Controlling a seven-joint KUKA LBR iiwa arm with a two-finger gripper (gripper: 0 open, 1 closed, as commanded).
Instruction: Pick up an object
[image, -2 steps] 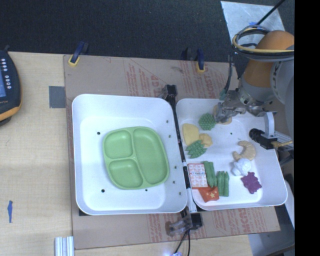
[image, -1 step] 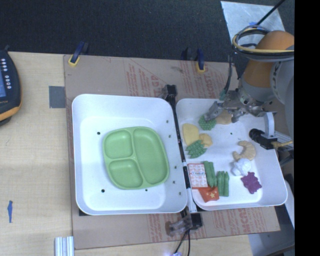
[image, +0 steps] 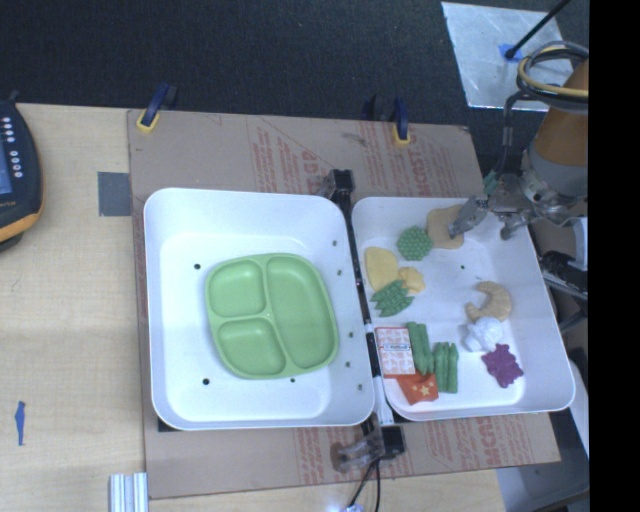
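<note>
Arm cut off at right edge | gripper (image: 487, 213) over right bin (image: 545, 330) far corner, fingers seen spread, nothing between them | tan piece (image: 441, 224) partly hidden beside it | red-white packet (image: 394, 350) print unreadable | green divided plate (image: 271, 315) in left bin (image: 175, 300)

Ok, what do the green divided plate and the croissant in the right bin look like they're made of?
The green plate looks like moulded plastic with a matte finish: one even colour, rounded compartment ridges. The croissant is probably a plastic or rubber toy: uniform tan, smooth surface. It is too small to be sure.
</note>
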